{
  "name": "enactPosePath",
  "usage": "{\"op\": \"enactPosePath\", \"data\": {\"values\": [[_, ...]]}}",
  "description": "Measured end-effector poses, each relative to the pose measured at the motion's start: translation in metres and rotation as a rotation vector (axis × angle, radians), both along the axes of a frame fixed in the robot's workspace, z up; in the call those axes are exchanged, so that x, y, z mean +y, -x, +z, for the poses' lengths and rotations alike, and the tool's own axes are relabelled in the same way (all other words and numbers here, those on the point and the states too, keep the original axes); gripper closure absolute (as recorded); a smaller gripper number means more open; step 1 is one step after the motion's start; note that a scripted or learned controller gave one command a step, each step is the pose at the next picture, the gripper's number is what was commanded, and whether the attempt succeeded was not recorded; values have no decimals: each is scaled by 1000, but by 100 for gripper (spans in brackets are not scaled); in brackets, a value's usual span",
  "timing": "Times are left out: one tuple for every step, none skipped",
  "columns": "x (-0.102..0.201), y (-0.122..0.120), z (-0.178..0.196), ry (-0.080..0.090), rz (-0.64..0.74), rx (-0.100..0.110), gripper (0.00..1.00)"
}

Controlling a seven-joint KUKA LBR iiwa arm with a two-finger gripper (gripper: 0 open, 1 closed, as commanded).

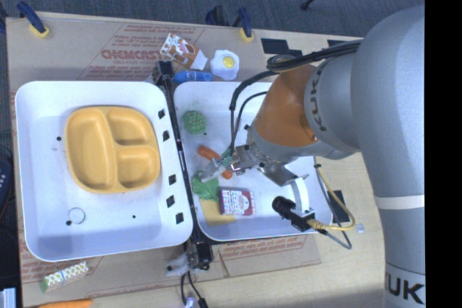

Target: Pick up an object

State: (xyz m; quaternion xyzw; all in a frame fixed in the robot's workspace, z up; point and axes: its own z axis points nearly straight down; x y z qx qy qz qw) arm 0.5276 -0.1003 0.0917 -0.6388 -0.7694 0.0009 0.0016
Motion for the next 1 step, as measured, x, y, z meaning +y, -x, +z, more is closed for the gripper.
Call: {"op": "enactPosePath", "data": {"values": [[1, -1, 10, -1, 7, 1, 100]]}}
